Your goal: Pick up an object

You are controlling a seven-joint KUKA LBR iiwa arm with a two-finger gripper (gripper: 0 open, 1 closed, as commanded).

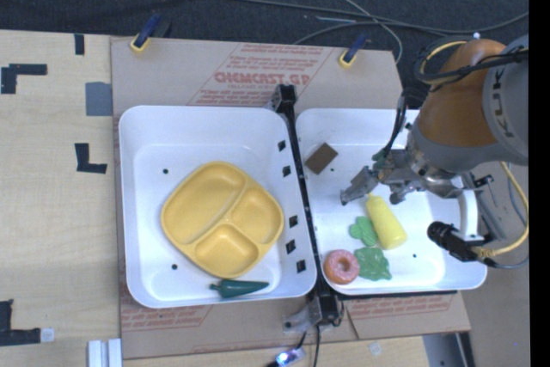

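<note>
My gripper [376,192] hangs over the right bin [430,129], its two grey fingers spread open with nothing between them. Just below it lies a yellow corn-like piece [386,222], its upper end close under the fingers. A green leafy piece [363,229] touches the yellow piece's left side. Another green piece [375,264] lies nearer the front, next to a pink donut [341,267] at the bin's front left corner. A small brown block [321,157] sits apart at the back left of this bin.
The left bin [142,185] holds a yellow divided plate [223,217] and a dark green pepper [240,289] near its front wall. A black divider [296,185] runs between the bins. The arm's orange band [464,99] looms at the right, with cables [503,249] by the bin's corner.
</note>
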